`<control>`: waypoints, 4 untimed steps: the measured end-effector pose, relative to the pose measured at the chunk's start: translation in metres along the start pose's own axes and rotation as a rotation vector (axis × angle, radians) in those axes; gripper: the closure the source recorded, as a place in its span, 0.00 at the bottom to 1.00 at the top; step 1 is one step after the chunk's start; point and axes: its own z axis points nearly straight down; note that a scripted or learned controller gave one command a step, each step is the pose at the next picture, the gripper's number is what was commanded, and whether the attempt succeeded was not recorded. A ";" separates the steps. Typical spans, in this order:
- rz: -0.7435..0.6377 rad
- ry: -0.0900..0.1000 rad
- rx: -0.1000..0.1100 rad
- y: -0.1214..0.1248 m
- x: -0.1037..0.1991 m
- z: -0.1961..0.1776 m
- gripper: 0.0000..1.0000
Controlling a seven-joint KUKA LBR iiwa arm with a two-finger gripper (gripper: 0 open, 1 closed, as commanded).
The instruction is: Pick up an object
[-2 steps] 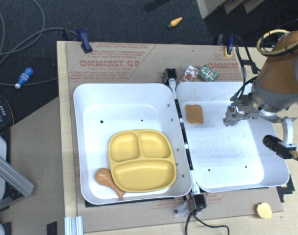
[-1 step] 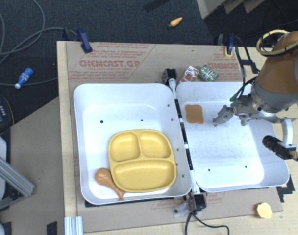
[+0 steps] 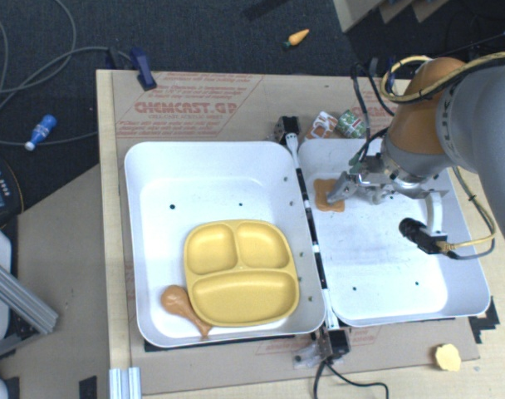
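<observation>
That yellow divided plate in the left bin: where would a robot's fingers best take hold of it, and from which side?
Probably the raised outer rim of the yellow divided plate, pinched from straight above. It lies flat and looks too wide to span. Its far edge, facing bare bin floor, looks easiest. The near-left edge is crowded by an orange drumstick-shaped toy touching it.
</observation>
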 end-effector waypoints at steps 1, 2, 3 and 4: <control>0.003 0.001 -0.002 -0.001 -0.001 -0.016 1.00; 0.005 0.003 0.010 -0.060 0.005 -0.012 1.00; 0.004 0.002 0.005 -0.058 0.005 -0.012 0.00; -0.001 0.000 -0.004 0.023 0.013 -0.012 0.00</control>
